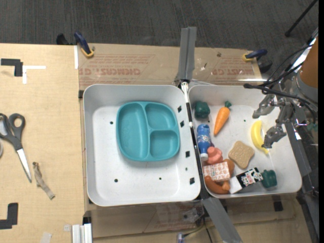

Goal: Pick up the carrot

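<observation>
The light wooden bench (40,151) bears two white bins (93,151) side by side; scissors (15,140) lie at its left.

Smooth, faintly glossy white plastic bins (96,151), matt teal plastic divided plate (148,130), light wood-grain surface (40,135), brown printed cardboard (126,70), shiny metal scissors (20,151), smooth orange plastic carrot (221,119)

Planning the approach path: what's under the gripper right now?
The gripper hangs over the right bin's right side, just above the banana. Part of the banana's right edge is covered. The carrot lies apart, further left.
</observation>
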Motion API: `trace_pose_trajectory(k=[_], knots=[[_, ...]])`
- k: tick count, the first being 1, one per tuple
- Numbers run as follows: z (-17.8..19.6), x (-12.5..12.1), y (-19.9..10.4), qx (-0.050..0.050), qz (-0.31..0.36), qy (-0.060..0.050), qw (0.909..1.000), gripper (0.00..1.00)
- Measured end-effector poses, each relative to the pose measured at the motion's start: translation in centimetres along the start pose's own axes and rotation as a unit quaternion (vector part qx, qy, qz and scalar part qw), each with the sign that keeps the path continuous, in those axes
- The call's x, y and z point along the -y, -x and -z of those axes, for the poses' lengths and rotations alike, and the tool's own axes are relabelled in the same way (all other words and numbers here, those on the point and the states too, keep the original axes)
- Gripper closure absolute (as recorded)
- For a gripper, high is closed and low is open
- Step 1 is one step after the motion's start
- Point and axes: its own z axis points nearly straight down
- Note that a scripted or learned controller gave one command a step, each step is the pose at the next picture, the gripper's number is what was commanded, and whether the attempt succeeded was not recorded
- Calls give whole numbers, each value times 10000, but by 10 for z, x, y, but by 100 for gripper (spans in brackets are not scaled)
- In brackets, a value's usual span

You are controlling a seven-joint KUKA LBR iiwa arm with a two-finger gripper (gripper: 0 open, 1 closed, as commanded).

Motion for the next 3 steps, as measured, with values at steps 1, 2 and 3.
trace_pose_trajectory(k=[1, 2, 3], knots=[[-141, -64, 60, 12, -513, 0, 9987, 0], [-131, -65, 61, 34, -495, -8, 9988, 100], [-134, -14, -40, -4, 252, 3, 9997, 100]])
